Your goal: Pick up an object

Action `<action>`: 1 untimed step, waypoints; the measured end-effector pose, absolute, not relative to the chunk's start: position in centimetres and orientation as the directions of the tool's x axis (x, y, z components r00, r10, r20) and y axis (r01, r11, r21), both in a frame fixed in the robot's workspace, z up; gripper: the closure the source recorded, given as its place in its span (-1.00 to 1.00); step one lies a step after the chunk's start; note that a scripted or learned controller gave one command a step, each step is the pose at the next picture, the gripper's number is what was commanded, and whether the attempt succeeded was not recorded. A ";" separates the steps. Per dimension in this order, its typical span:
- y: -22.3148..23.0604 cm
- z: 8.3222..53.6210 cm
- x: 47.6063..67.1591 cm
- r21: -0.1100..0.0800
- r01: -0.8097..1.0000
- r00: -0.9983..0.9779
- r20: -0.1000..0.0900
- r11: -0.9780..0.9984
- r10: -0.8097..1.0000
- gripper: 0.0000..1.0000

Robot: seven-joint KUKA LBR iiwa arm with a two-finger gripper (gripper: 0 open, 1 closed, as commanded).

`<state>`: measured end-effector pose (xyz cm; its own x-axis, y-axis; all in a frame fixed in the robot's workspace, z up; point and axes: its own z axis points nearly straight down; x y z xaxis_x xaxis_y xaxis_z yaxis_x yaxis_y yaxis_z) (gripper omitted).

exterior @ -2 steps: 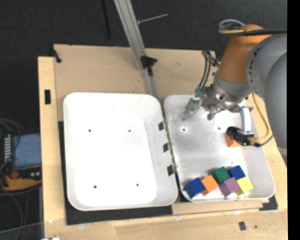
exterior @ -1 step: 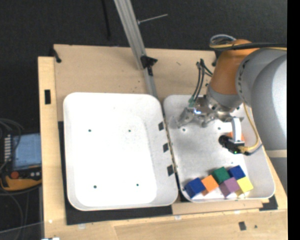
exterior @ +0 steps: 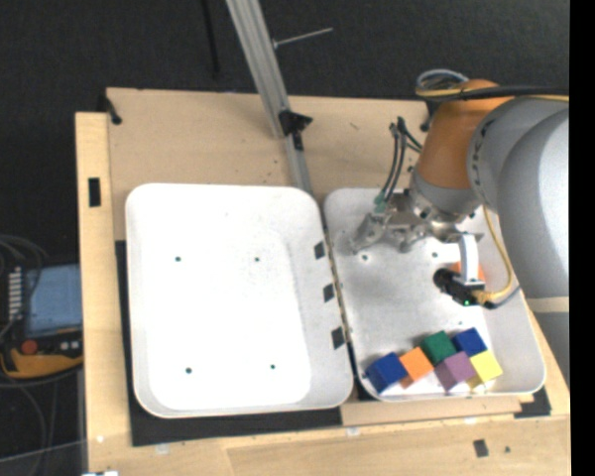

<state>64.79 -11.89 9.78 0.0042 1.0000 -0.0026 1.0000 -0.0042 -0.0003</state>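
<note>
Blocks are what the task offers for picking, and none has been lifted so far as the picture shows. Going from the left: the left bin (exterior: 228, 296) lies on the surface (exterior: 178, 137) with nothing in it but a few small dark specks. Just beside it, edge to edge, lies the right bin (exterior: 387, 296). At its upper end the arm's jaws (exterior: 377, 228) hang low over the bin floor, reaching toward the bin's upper left corner. Whether they are released or clenched cannot be told from this angle, and nothing can be seen between them. Behind them rises the orange band (exterior: 451, 152) of the wrist, and then the grey arm (exterior: 535, 196) coming in from the right.

The blocks sit clustered in the lower right corner of that bin, well apart from the jaws: a blue block (exterior: 386, 370), an orange block (exterior: 416, 364), a green block (exterior: 438, 346), a purple block (exterior: 458, 369), a second blue block (exterior: 469, 341) and a yellow block (exterior: 486, 366), packed close, several touching.

By my judgement the pick is not yet made: reaching a block, closing on it and raising it are all left to do.
</note>
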 end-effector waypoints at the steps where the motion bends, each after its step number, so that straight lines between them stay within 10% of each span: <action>1: -11.9 11.0 64.9 0.004 1.000 0.007 -0.001 -0.007 1.000 1.00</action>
<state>64.90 -11.93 10.96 0.0073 1.0000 -0.0009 1.0000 -0.0073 0.0036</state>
